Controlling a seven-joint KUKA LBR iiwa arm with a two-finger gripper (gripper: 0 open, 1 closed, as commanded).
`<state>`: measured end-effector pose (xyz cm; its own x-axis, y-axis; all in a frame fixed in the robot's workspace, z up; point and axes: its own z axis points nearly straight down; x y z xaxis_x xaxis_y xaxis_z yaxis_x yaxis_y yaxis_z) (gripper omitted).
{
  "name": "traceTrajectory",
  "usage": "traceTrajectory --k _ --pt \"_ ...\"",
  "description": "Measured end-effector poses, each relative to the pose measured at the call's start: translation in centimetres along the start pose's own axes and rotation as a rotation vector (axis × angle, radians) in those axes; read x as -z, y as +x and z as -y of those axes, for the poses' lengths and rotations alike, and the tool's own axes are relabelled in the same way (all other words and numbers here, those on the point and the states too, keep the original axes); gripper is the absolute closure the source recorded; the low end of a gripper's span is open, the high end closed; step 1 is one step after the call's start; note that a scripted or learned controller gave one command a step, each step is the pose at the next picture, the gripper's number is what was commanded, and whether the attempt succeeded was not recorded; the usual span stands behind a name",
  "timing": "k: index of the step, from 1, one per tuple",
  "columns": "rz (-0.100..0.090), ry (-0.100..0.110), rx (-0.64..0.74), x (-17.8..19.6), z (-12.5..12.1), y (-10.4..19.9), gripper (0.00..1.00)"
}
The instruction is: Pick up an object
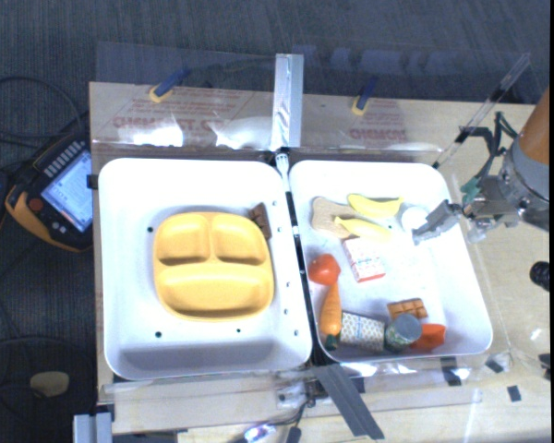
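While the gripper (436,221) is hovering at the right bin's (462,284) upper right rim, the banana (373,205) is lying just to its left, long axis running left-right; whether the jaws are open I cannot tell, blurred as they are.

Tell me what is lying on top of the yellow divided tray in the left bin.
Nothing rests in the compartments of the yellow tray. A small brown object sits at its upper right corner; whether it overlaps the rim is unclear. The left bin floor beneath the tray is covered.
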<state>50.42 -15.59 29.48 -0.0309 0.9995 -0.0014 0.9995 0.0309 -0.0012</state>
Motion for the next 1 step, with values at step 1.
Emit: traceTrajectory --k 1 --pt "-0.002 0.001 0.138 -10.72 -5.63 2.32 0.0"
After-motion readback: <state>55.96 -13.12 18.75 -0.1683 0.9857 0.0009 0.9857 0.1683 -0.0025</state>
